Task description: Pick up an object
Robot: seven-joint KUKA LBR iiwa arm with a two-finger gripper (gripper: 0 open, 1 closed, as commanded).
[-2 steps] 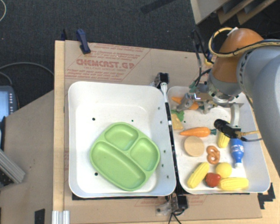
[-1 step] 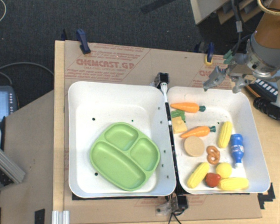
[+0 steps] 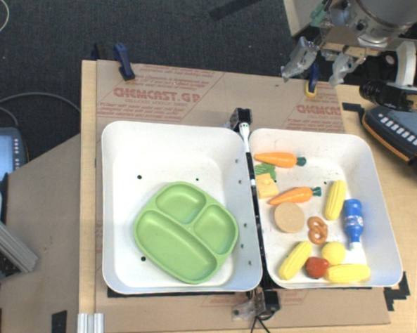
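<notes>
Camera view | end effector (image 3: 318, 65) open, above right bin's (image 3: 377, 179) far rim

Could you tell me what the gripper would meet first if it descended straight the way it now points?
Probably the brown cardboard sheet behind the right white bin, near a blue clamp; the open two-finger gripper hangs there, though depth is unclear.

green tray (image 3: 185, 232), orange carrots (image 3: 275, 158), blue bottle (image 3: 352, 220), white bins (image 3: 167, 147)

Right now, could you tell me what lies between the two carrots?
In the camera view, a yellow cheese wedge with a green piece lies between the upper carrot and lower carrot.
</notes>
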